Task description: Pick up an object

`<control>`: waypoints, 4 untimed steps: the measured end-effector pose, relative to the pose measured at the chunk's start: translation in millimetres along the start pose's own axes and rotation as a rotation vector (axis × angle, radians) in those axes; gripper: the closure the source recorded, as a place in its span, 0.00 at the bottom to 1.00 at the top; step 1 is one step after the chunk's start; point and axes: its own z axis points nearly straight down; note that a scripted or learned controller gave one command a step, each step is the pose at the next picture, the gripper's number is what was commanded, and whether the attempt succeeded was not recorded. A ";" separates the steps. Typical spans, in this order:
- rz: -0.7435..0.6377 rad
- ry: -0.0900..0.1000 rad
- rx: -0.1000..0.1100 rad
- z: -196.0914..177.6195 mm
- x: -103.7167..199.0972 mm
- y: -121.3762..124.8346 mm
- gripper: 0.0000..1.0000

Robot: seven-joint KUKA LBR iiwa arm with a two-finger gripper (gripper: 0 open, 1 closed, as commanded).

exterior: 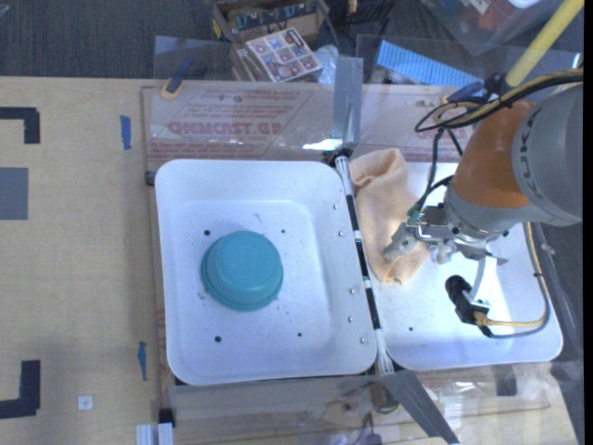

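Note:
A teal bowl (pixel 243 269) lies upside down in the middle of the left bin (pixel 185 341). A crumpled tan cloth (pixel 382 209) lies along the left side of the right bin (pixel 519 341), from its back edge to about halfway down. My gripper (pixel 409 241) hangs low over the right bin, against the cloth's lower right edge. The grey arm and its orange band (pixel 496 170) reach in from the right above it and hide part of the bin floor.
A black plug with a yellow cable (pixel 473 309) hangs over the right bin's front half. The ridge between the two bins (pixel 361 267) runs just left of the cloth. Clear plastic sheeting and boxes (pixel 278 49) lie behind the bins.

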 end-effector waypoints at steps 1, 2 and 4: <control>-0.048 0.000 -0.007 5.4 -3.5 51.9 0.00; -0.118 0.000 -0.005 6.1 -23.2 70.4 0.00; -0.258 -0.003 -0.005 6.3 5.6 97.5 0.00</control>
